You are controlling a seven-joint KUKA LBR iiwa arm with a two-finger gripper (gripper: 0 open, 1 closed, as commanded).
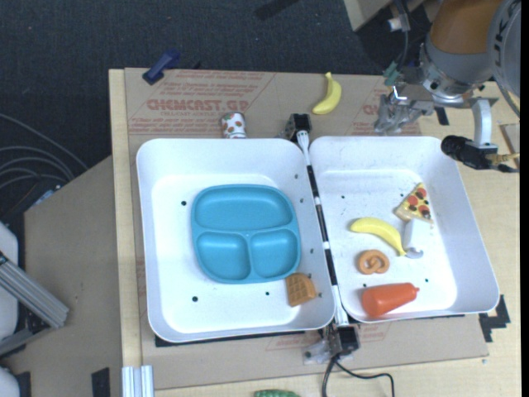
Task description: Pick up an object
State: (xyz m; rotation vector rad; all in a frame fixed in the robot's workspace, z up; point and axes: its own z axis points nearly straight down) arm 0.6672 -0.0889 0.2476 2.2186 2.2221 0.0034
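The right bin (463, 246) holds a yellow banana (377, 231), a pizza slice (416, 204), a brown pretzel (373, 261), an orange-red carrot-like piece (388, 298) and a small grey piece (411, 242). In the left bin (161, 246) lie a blue divided plate (245, 231) and a tan waffle square (301, 289). My gripper (397, 112) hangs over the bench just behind the right bin's far rim, apart from every object, and I see nothing in it.
A second banana (328, 95), a small spotted cup (235, 124) and a blue item (161, 67) lie on the cardboard behind the bins. A black clamp (297, 126) sits where the bins meet. A green thing (275, 394) is at the bottom edge.
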